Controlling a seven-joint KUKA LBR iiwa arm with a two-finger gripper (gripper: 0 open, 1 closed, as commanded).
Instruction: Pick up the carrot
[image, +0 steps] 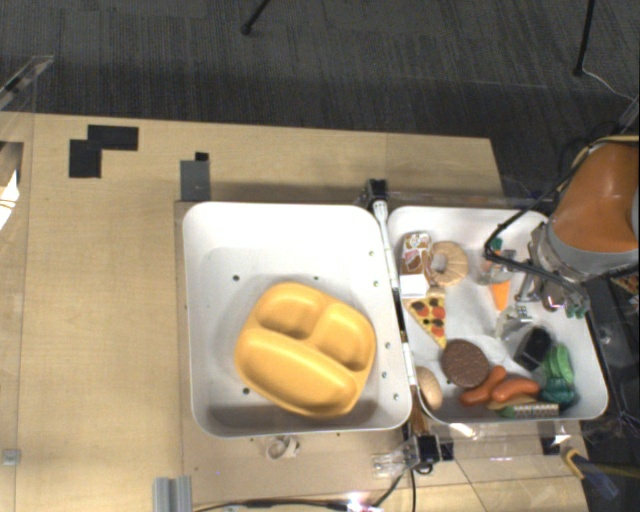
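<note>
Arm over right bin, gripper beside carrot

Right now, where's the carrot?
Camera view: the carrot lies in the right bin, upper middle, between the tan bun and the gripper.

The gripper hangs low over the right bin. Just beside it, toward the view's left, sits a small orange carrot — whether the two touch cannot be told. A black thing lies just nearer the camera than the gripper, with a green piece beside it. Farther left of the gripper lie a brown patty and a pizza slice — well beyond them, a big yellow lump sits in the left bin.
</note>
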